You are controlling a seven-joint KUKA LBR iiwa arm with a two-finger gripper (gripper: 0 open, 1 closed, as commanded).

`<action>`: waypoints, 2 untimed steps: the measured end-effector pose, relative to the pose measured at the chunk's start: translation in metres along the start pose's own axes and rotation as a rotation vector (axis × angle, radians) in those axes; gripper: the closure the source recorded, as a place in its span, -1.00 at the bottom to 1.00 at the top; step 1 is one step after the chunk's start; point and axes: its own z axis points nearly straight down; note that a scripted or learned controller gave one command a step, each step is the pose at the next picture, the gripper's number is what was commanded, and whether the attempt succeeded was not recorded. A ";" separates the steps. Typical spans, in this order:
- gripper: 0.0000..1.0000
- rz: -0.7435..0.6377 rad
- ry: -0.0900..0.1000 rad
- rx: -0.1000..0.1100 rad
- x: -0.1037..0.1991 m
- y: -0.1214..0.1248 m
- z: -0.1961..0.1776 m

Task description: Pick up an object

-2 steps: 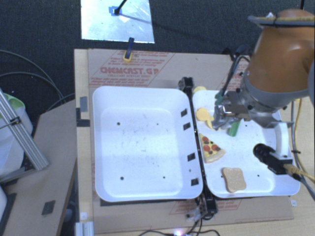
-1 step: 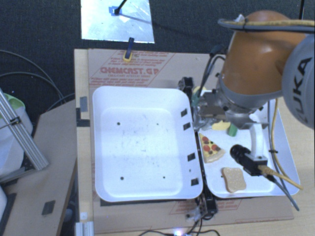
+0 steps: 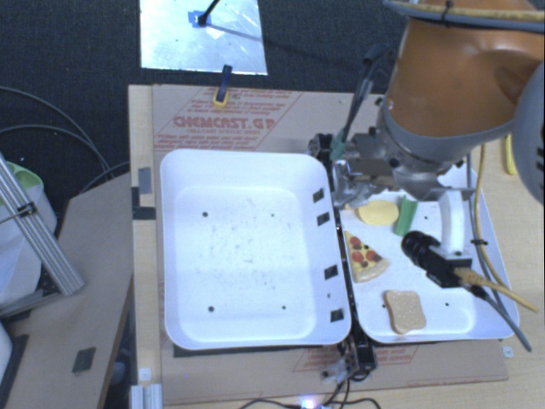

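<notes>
— What do we have here, biggest first?

— One desk (image 3: 238, 113). Over its right side is one arm (image 3: 460, 66), whose orange band bulks above the far end of the right bin.

— How many bins do we count?

— Two, white and shallow, side by side and meeting along the middle: the left bin (image 3: 238, 254) and the right bin (image 3: 447, 312).

— What lies in them?

— In the right bin we count four things. One pizza slice (image 3: 366, 258) lies just beside the dividing wall, and one bread slice (image 3: 404, 311) lies nearer the front edge. Behind the pizza slice is one yellow disc (image 3: 378, 213). One green piece (image 3: 406, 216) touches that disc's right side.

— And the hand?

— The hand (image 3: 347, 180) is low at the right bin's far left corner, near the yellow disc. We cannot tell whether it is released or clenched, because the arm covers it.
</notes>
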 end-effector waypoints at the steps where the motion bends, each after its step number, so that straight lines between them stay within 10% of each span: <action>1: 1.00 0.006 -0.002 0.003 -0.008 0.000 -0.001; 2: 1.00 -0.002 0.001 -0.002 0.047 0.054 -0.040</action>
